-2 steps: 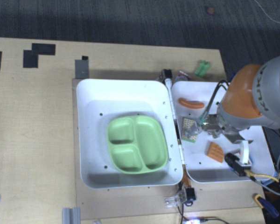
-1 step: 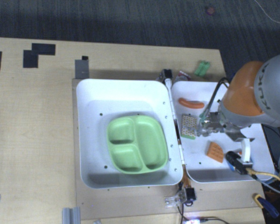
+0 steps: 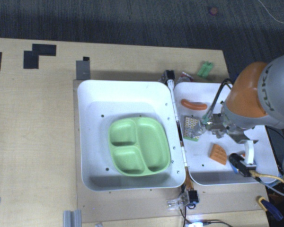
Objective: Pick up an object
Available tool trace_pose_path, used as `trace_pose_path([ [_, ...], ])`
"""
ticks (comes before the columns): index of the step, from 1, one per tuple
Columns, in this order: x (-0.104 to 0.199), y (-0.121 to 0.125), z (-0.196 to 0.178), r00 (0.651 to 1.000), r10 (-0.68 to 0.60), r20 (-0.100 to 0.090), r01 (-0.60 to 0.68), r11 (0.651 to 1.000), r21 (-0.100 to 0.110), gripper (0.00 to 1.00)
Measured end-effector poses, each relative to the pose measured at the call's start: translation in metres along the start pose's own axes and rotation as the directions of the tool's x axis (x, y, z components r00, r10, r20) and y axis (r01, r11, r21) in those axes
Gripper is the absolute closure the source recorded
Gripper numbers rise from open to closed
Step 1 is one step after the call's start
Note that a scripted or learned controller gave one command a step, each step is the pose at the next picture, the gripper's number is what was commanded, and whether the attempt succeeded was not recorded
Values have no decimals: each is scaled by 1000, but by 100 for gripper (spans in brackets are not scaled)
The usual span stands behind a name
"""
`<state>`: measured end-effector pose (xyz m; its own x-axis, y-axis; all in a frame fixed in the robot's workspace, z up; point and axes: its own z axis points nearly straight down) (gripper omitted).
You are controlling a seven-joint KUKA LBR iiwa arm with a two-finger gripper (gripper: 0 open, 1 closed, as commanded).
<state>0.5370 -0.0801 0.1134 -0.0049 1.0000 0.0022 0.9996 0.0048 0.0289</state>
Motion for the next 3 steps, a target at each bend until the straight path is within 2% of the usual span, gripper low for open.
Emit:
trace_pose_path([
  [1, -13, -20, 26, 1000, 3, 3, -3, 1000, 21, 0],
  [2, -14, -18, 15, 1000, 2, 4, -2, 1000, 15, 100],
  [3, -14, -18, 15, 1000, 2, 4, -2, 1000, 15, 0],
])
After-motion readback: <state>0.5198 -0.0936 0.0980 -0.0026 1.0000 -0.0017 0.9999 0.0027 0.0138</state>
